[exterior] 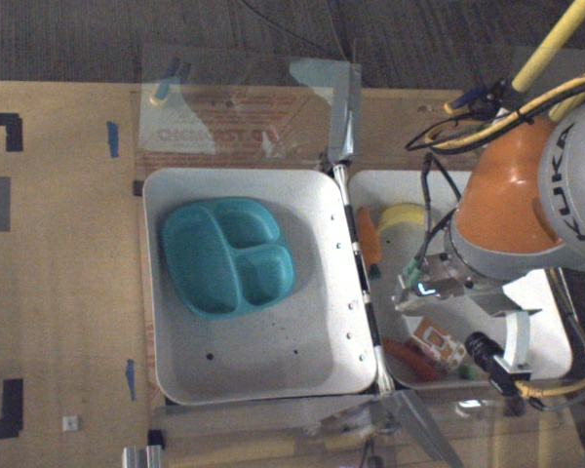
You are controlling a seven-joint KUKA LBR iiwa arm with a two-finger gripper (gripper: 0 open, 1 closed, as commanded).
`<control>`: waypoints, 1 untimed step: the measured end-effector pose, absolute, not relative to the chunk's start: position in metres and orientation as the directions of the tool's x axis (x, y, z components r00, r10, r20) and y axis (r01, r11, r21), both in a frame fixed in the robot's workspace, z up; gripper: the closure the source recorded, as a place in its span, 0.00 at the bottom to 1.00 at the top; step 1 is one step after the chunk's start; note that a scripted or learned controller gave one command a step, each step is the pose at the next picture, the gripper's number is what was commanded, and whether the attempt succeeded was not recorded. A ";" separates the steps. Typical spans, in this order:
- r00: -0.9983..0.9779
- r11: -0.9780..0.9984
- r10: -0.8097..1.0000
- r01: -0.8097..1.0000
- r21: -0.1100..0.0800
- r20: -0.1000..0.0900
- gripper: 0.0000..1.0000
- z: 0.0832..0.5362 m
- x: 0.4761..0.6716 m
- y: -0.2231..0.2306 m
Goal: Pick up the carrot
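Note:
The carrot (369, 237) is a slim orange stick lying along the left wall of the right bin (558, 351), its length running front to back. My gripper (417, 287) hangs over the middle of that bin, a little to the right of the carrot and nearer the front, apart from it. The grey wrist with its orange band (502, 198) hides much of the bin's floor.
A yellow rounded item (402, 216) lies just right of the carrot's far end. A red elongated item (411, 356) and a small printed box (439, 342) sit at the bin's front. The left bin (273, 359) holds a teal divided plate (227, 254).

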State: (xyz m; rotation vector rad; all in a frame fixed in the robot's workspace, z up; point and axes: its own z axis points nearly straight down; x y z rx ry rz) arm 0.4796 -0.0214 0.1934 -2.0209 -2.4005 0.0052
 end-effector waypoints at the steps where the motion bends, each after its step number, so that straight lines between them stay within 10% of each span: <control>1: -0.250 0.250 0.968 0.968 -0.006 0.002 1.00 0.182 0.479 0.045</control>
